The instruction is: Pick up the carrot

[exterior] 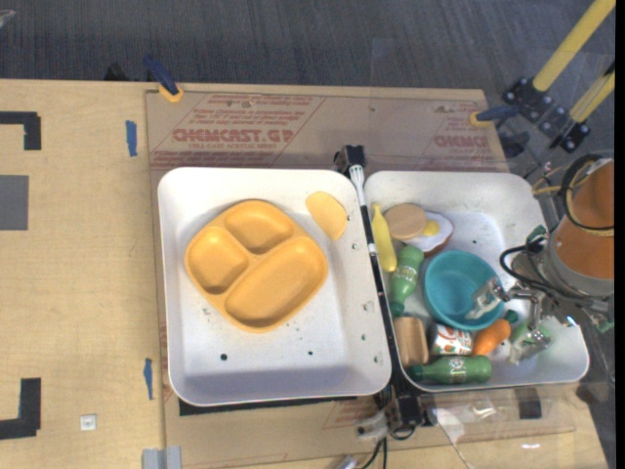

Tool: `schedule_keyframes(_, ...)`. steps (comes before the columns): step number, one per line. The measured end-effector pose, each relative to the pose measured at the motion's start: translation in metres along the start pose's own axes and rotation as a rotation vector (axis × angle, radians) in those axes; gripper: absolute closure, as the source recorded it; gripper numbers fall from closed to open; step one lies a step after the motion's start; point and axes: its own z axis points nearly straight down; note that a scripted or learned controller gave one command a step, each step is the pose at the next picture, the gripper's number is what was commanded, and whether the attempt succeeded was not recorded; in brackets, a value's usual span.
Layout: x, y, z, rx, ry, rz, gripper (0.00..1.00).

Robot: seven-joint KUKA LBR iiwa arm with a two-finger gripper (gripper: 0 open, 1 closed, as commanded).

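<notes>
Lying in the right bin (508, 189), the carrot (491, 338) sits toward the near edge, just beside the teal bowl (461, 287) on its near right side. Only a short orange piece of it shows, partly hidden by the metal parts of the gripper (510, 313). That gripper hangs low at the bowl's right rim, touching or nearly touching it; whether its fingers are spread or closed cannot be told, and nothing can be seen between them. The arm (592, 228), with its orange band, comes in from right of the bowl.

Just near of the bowl stands a small red and white can (451, 341), and nearer still lies a dark green bottle (451, 367). Left of the bowl are a brown block (411, 338), a green bottle (404, 277) and a yellow banana (383, 240) along the bin's left wall. Beyond the bowl rests a tan round piece on a white plate (415, 223).

Well left of the bowl, the left bin (195, 360) holds a yellow divided tray (256, 262) and a pale yellow chip (327, 213).
</notes>
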Motion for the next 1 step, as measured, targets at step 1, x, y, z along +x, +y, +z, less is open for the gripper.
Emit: schedule_keyframes(1,-0.0156,0.0115,0.0205,0.012,-0.004,-0.339,0.00)
